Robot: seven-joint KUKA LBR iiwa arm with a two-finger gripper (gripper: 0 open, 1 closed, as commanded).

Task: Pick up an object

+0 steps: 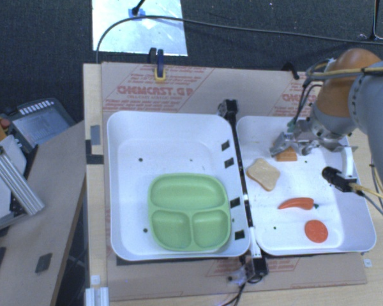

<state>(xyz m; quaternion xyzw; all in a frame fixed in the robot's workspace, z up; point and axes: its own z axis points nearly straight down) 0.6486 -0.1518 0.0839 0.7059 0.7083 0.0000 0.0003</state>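
Note:
In the right bin [354, 231] lie a tan bread slice [263, 174], a red chili pepper [297, 203] and a flat orange-red disc [316, 231]. A small orange piece [286, 156] rests near the bin's far side. My gripper [292, 144] hangs low over the right bin's far part, directly above and touching or nearly touching that orange piece. The grey arm with its orange band [345, 75] comes in from the right. Whether the orange piece is gripped is unclear from this angle.
The left bin [124, 171] holds a green three-compartment plate [189, 211]. A black divider strip [236, 171] runs between the bins. A black fitting with a yellow cable [337, 178] juts over the right bin's right side. Equipment stands on the table at far left [25, 145].

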